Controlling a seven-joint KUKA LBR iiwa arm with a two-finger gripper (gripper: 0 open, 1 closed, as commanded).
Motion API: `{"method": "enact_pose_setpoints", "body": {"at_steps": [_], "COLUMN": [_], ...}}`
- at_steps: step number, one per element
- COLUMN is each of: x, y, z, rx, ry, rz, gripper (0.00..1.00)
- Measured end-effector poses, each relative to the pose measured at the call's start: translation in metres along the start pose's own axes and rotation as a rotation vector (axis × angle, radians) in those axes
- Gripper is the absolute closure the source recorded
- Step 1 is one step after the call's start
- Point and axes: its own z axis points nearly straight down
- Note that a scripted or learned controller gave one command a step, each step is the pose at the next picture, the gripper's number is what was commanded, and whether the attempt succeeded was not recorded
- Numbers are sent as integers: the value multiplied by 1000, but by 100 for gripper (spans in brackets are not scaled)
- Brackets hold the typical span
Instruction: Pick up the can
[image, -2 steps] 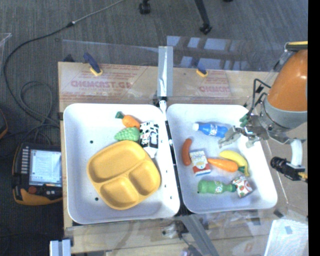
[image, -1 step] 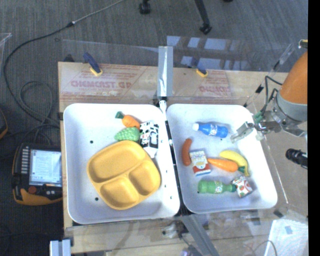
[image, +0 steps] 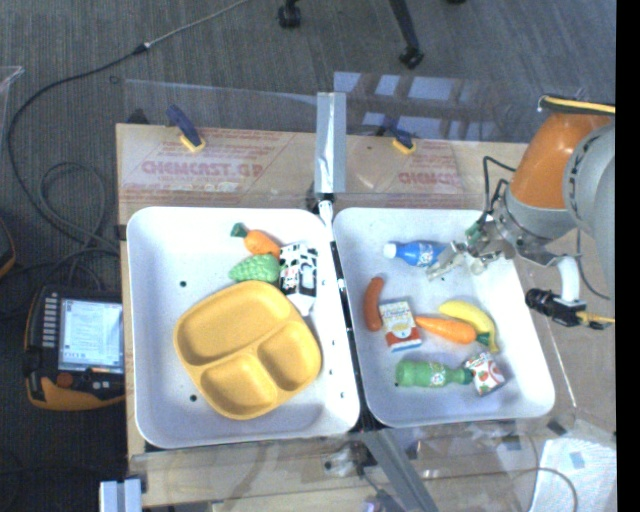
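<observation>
Readable writing is scarce here. Across the upper left of the frame, the wooden board (image: 215, 165) behind the left bin carries faded reddish stencil letters — roughly "CHEMCAST", then two more letters, possibly "GP", though they are washed out. A second run of the same reddish lettering sits on the board at upper right (image: 440, 177) — too faint to spell out. The small carton (image: 399, 324) in the right bin has a printed red label, and the handheld pendant (image: 77, 345) at far left has a lit screen; neither is legible.
</observation>
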Motion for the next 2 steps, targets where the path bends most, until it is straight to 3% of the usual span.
{"method": "enact_pose_setpoints", "body": {"at_steps": [1, 2], "x": [-3, -6], "y": [32, 28], "z": [9, 3], "rx": [29, 41], "ry": [9, 4], "rz": [6, 8], "gripper": [0, 100]}}
